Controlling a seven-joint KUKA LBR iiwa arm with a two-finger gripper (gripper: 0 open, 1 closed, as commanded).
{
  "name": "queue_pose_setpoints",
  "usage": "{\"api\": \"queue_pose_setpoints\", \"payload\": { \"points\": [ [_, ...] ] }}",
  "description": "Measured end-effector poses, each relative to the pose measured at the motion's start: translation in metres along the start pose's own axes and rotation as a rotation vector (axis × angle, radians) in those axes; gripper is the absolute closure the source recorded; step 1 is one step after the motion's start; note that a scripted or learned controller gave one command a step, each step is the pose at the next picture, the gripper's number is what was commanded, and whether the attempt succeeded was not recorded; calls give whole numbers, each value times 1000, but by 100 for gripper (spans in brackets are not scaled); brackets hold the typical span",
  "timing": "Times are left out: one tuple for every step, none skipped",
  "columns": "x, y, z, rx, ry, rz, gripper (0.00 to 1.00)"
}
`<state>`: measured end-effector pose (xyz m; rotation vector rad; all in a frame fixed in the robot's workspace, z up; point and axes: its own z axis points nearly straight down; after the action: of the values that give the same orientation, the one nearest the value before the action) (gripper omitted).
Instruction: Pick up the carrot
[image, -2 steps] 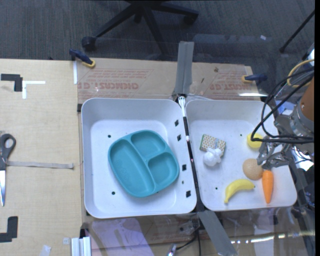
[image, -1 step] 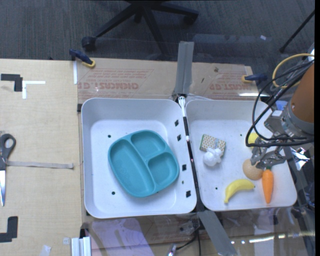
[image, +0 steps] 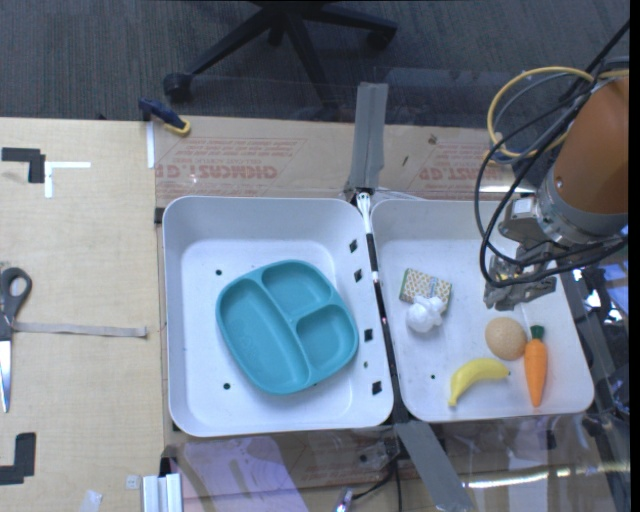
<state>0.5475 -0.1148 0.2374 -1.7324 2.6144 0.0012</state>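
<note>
Small orange plastic carrot (image: 536, 371) lying flat by bin wall | end effector (image: 518, 290) above it, we can't tell its grip | approach needs care

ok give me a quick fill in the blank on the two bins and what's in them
1. The carrot lies in the ____ bin.
2. The divided plate in the left bin is ____ in colour.
3. Left of the carrot, beside the egg, lies a yellow ____.

Missing words: right; teal; banana
</note>
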Motion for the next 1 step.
{"api": "queue_pose_setpoints", "payload": {
  "points": [
    [75, -16, 94, -2, 2, -219, 100]
  ]
}}
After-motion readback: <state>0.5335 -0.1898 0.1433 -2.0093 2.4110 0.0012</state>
